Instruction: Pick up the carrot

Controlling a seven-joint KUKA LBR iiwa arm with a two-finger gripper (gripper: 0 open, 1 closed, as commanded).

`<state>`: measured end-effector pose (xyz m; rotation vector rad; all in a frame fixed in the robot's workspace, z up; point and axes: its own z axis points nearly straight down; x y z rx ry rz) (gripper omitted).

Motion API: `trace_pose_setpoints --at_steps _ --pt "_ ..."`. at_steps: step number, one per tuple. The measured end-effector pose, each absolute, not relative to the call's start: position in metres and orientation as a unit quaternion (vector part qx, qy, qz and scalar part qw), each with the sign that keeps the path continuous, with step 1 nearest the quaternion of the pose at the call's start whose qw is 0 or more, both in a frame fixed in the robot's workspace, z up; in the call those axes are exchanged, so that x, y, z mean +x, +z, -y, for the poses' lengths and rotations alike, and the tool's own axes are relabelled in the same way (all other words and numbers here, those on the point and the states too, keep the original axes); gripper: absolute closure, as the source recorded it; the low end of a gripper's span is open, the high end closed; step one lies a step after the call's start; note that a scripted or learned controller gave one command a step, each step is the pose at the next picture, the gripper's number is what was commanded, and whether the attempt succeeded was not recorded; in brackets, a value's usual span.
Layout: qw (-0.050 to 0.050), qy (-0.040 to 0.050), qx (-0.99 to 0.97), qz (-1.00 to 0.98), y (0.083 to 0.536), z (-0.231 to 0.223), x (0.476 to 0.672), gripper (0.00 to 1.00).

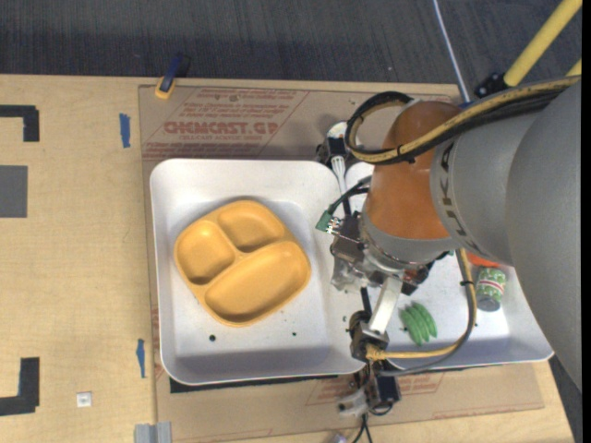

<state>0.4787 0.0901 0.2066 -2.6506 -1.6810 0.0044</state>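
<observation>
Looking down at a slant on a counter with strips of blue tape stuck to it and a sheet of cardboard with red print under two white bins set side by side.

In the left bin, a yellow plate with three compartments, lying flat near the middle and turned at a slant. A few dark specks on the bin floor near its front edge.

Reaching in from the right, the grey arm, with its orange band above the wrist. Below that, the tool, low over the left part of the right bin, close to the wall shared with the left one. Cannot tell whether apart or together: covered from above by the wrist.

In the same bin, just right of the tool and apart from it, a ridged green thing lying flat. Farther right, at the arm's edge, the carrot, orange with green, partly covered by the arm and too small to make out well. Lying on the bin floor, well clear of the tool.
</observation>
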Motion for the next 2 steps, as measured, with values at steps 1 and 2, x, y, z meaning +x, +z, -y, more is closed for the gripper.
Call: trace_pose_setpoints --at_steps 1,2 --pt "0.0 0.0002 -0.859 0.512 0.233 -0.118 0.479 1.0" --pt "0.002 0.0023 -0.908 0.42 0.178 -0.195 0.478 1.0"
